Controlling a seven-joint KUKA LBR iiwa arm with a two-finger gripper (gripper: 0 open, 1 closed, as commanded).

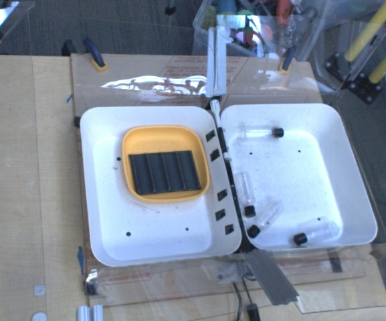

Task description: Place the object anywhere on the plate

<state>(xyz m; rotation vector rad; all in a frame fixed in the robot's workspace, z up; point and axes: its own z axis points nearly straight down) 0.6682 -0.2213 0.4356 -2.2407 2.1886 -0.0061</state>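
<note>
- Nearest, lower right of the frame: three clear vials with black caps lie in the right bin [343, 179], namely the front vial [318, 233], the slanted vial [265, 217] and the divider vial [243, 187] along the centre wall. A fourth, the far vial [258, 133], lies at the bin's upper edge.
- Centre left: the yellow plate [134, 144] sits in the left bin [99, 186]. The black ridged block [164, 171] lies flat on it, inside the rim.
- Judgement: if the block is your object, the placing looks done, so confirm it rests level and leave it alone.
- If a vial is meant, take the front vial. It is well apart from the walls. Grip across its body, since round glass may roll.
- Set it down on bare yellow beside the block, low, so it cannot bounce off.
- State of the gripper: you cannot tell from this frame, so check before commanding any descent.
- Far, upper right: a clear tub [273, 9] of clutter stands behind the bins.
</note>
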